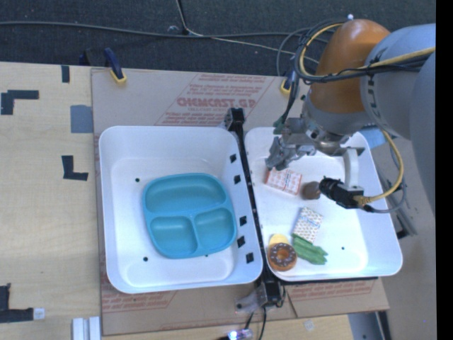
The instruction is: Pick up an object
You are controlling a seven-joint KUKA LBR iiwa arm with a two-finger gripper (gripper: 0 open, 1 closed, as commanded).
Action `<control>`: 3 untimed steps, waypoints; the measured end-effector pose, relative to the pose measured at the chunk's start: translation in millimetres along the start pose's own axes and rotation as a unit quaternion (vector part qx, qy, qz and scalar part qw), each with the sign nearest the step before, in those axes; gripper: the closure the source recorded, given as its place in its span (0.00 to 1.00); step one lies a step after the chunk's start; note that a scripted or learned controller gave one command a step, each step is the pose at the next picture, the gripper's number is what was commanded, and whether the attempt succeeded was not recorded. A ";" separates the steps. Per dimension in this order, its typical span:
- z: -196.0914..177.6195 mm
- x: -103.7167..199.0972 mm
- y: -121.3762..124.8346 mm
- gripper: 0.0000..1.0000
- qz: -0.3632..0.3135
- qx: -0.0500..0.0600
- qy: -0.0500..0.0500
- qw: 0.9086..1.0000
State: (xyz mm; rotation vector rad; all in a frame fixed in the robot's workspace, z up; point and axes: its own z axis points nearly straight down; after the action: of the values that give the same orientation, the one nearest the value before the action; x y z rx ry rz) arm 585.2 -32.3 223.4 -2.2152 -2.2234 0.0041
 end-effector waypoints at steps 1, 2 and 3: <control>8.0 44.1 -36.9 1.00 0.000 0.000 0.000 1.000; -3.3 86.3 -58.9 1.00 -0.001 -0.001 0.000 1.000; -10.7 133.2 -87.2 1.00 -0.002 0.000 0.000 1.000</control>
State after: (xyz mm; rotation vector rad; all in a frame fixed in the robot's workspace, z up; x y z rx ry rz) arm 497.5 100.6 234.5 -2.2113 -2.2267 0.0030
